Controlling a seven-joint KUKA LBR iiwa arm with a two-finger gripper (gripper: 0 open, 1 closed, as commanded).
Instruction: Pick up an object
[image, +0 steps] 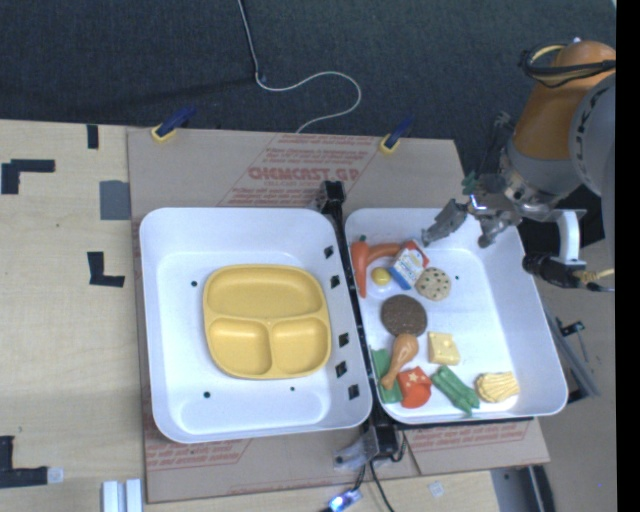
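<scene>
The right bin (505, 300) holds several toy foods: an orange strip (360, 262), a blue-and-white carton (408, 267), a speckled cookie (434, 285), a brown patty (404, 315), a drumstick (400, 352), a cheese wedge (444, 348), a red piece (415, 388), a green pod (455, 388) and a ridged yellow piece (497, 385). My gripper (466, 230) hovers over the bin's far edge, up and right of the carton. It is open, its two fingers spread apart with nothing between them.
A yellow divided plate (268, 320) lies in the left bin (170, 300). Black clips line the wall between the bins. A white cable (300, 82) curls on the dark floor behind the cardboard.
</scene>
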